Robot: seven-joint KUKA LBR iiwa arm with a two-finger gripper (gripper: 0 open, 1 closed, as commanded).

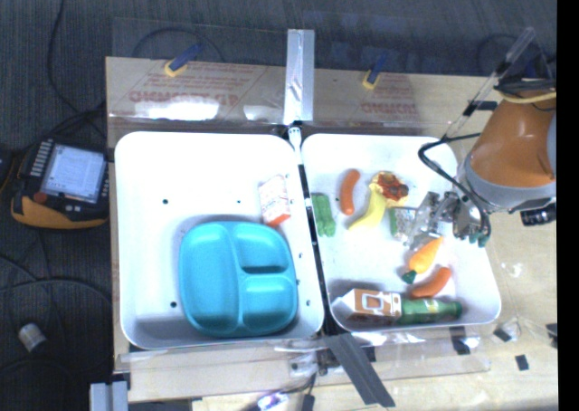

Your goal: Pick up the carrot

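Note:
The carrot (423,255) is a tapered yellow-orange piece with a small green tuft at its lower left end. It lies in the right white bin (488,296), towards the bin's right side, tilted with its tip pointing up and right. My gripper (423,222) hangs at the end of the grey and orange arm, just beyond the carrot's upper end and low over the bin floor. Its metal parts blur together with a shiny wrapper beside them. Nothing visibly sits between them.
An orange-red oblong toy (435,281) lies right below the carrot, with a green bottle (416,310) along the front wall. A banana (371,207), sausage (348,192) and green piece (323,215) lie to the left. The left bin holds a teal tray (237,278) and a small carton (275,200).

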